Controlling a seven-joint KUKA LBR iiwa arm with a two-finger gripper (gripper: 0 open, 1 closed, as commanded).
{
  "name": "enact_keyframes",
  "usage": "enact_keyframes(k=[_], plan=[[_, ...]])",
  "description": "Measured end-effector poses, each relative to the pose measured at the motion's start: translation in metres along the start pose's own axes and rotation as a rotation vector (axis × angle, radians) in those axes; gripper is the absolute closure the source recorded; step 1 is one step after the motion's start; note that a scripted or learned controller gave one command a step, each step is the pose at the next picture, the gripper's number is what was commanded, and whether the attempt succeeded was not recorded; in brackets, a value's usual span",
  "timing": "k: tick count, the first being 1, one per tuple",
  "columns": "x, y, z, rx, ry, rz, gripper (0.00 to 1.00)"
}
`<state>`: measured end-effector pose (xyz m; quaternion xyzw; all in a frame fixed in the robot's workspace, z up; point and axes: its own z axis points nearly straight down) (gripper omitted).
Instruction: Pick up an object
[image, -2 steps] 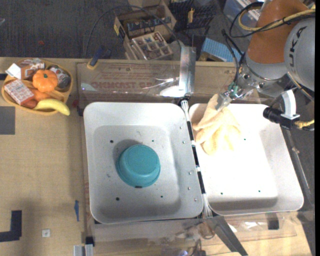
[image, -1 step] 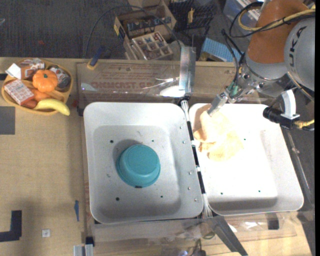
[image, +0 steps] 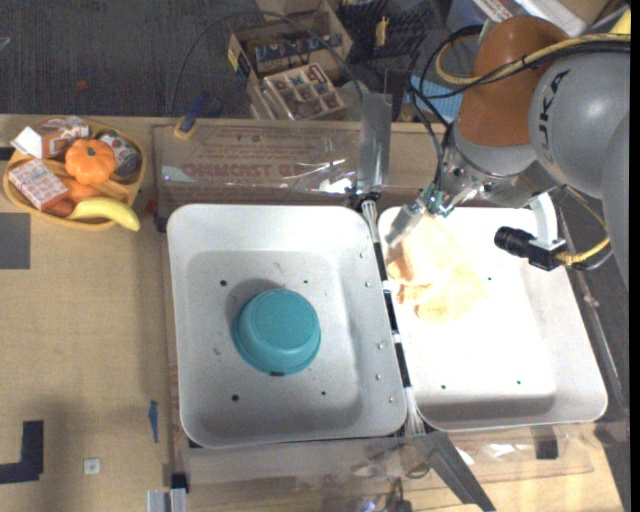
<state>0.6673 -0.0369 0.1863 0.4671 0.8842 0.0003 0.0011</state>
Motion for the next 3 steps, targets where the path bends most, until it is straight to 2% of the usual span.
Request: enact_keyframes(k=[1,2,3], plan=[[0.003,-0.025,0.000,0.000,0.000,0.066,0.00],[-0.015,-0.010,-0.048,-0.003,-0.003,0.178,0.00],[-0.036,-0.062,0.089,-0.006,-0.005,0.138,0.00]])
